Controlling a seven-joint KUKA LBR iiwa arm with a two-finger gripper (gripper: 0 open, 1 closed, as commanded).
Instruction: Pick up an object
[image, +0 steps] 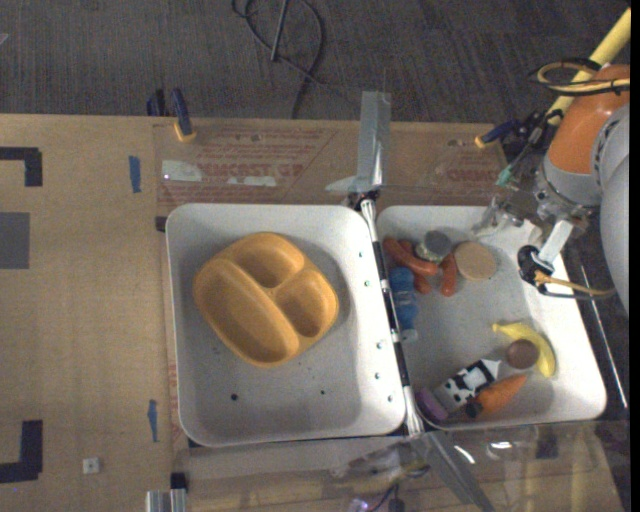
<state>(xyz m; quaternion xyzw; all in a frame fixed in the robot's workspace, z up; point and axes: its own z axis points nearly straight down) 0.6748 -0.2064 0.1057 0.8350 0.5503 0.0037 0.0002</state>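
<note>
Camera view has the grey arm with its orange band at two o'clock, up over the top right corner of the right bin; the gripper hangs by that bin's top rim, and I cannot tell if it is wide or narrow. The job now looks like choosing one thing and coming down on it. To do it well, the gripper should drop straight down over the middle of the thing, with room on both sides; the tan round disc is the nearest, at eleven o'clock in the right bin, but a red stick touches it and could get bumped.

The left bin holds a big yellow plate with three parts, near its middle.

The right bin holds many small things:
- a black and white toy and an orange carrot at six o'clock;
- a banana at four o'clock, touching a brown ball;
- a blue thing at nine o'clock;
- a grey lid at ten o'clock.
</note>
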